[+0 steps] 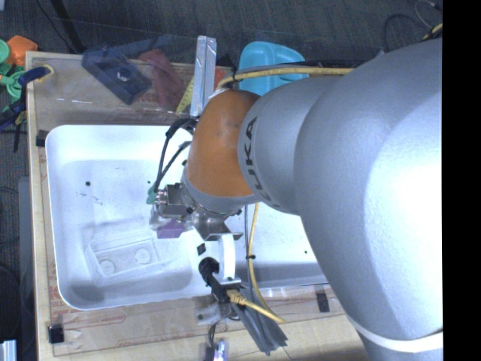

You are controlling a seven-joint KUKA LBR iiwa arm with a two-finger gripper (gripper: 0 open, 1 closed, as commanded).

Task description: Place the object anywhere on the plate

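Here, at the left, we see the white left bin (71,201), and lying low on its floor a clear, shallow shape that we take to be the plate (126,258), its edges faint against the white. Just right of and above it hangs the gripper (171,218), with a small purple piece (169,231) at its tip; we judge this to be the object, near the plate's far corner and not yet over it. We cannot tell whether the gripper is clenched or released, nor whether the purple piece is truly held. To do this step well, we would bring the tip leftward and toward the bin's near wall until it is squarely over the plate, then lower before letting go. Further right, the orange-banded arm (331,164) hides most of the right bin (289,280)
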